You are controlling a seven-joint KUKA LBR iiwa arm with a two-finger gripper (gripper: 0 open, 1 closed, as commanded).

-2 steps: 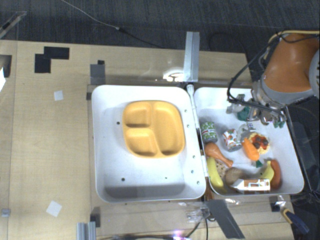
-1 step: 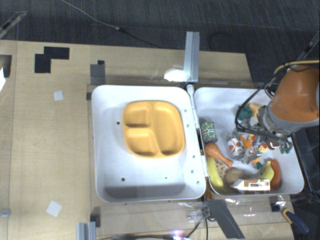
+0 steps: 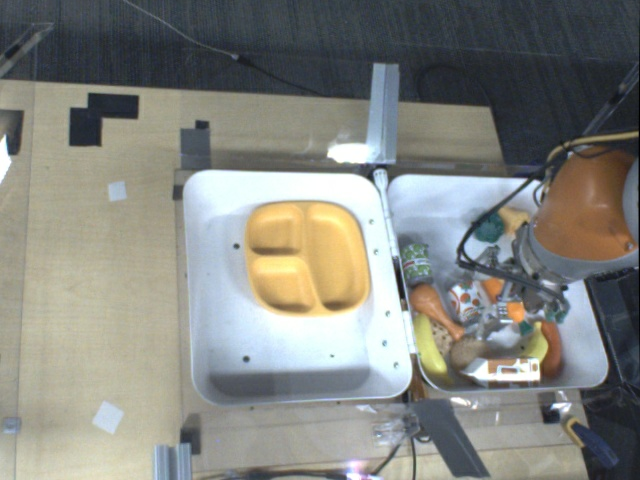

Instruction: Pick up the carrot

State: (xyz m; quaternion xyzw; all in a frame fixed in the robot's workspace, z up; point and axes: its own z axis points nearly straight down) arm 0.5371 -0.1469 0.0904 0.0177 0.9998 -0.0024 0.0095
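The carrot looks to be the orange tapered piece with a green top at the near right of the right bin. It lies among other toy food. My gripper hangs below the orange wrist band and reaches down into the clutter in the bin's middle. It is just left of and above the carrot. Small orange bits show around the gripper tip, and the wrist hides what lies directly under it.
The left bin holds a yellow divided plate. In the right bin lie a banana, an orange-brown drumstick-like piece, a green can, a white box and a teal item. A metal post stands between the bins.
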